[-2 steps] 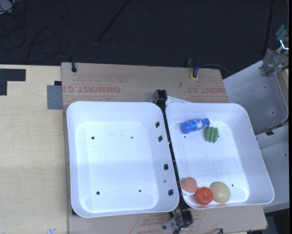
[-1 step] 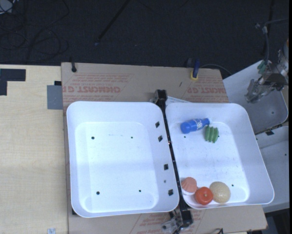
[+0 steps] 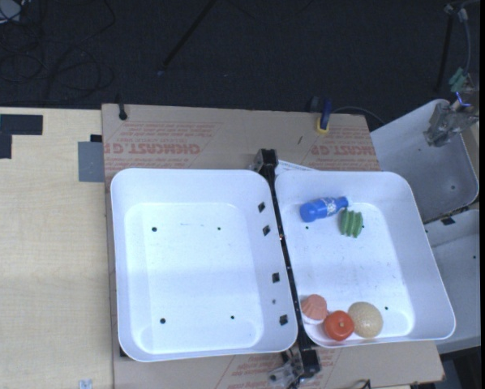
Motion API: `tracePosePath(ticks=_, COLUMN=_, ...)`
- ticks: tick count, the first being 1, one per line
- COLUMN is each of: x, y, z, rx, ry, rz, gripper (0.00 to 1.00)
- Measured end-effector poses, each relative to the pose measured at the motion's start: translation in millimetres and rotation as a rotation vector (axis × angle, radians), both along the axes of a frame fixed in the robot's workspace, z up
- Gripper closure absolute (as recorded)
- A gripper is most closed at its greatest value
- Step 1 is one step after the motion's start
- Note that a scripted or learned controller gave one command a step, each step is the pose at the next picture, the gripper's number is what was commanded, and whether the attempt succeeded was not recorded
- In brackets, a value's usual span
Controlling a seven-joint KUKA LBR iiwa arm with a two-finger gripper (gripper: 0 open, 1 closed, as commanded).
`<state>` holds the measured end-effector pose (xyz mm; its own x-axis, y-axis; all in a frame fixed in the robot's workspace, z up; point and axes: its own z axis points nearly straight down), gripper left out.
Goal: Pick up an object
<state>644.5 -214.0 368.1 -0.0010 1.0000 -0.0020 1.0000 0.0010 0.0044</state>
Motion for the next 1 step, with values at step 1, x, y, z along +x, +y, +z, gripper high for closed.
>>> tracePosePath(ticks=1, x=-0.3, y=0.0, z=89.3, rx=-0.001, ry=-0.004, rz=0.001, gripper=1.00)
